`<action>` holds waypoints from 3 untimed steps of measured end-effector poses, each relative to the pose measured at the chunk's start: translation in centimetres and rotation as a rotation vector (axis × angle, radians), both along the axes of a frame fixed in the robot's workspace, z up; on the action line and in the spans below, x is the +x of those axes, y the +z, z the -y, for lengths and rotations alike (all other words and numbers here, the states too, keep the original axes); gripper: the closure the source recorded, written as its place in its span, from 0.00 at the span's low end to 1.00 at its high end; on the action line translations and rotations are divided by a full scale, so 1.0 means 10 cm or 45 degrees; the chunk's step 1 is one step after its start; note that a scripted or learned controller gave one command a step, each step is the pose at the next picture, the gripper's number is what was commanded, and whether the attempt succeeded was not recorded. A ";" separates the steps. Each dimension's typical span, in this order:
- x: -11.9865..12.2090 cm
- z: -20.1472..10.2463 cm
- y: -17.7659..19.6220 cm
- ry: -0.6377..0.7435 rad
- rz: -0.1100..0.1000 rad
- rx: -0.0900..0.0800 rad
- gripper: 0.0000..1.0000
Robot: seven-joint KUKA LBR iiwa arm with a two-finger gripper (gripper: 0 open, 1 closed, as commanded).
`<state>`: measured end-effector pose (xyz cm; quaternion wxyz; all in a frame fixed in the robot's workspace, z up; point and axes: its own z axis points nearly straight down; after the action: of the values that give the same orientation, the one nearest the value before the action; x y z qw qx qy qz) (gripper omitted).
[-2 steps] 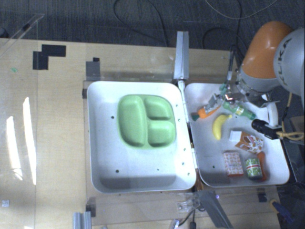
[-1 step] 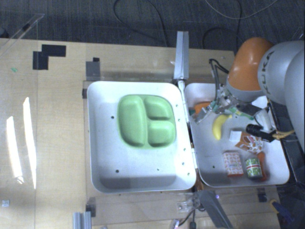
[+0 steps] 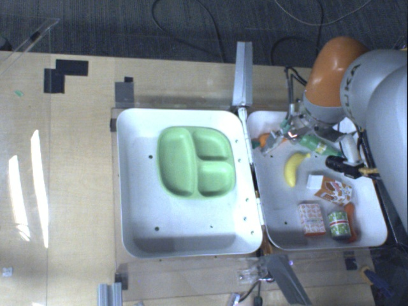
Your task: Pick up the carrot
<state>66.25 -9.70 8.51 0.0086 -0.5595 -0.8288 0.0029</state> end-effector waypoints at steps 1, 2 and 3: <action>0.04 0.03 0.15 0.002 0.026 -0.013 1.00; 0.09 -0.57 1.03 0.716 0.039 -0.003 1.00; 0.09 -0.57 1.03 0.715 0.039 -0.003 0.00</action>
<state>67.10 -4.00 18.84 -0.0056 -0.3079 -0.9514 -0.0024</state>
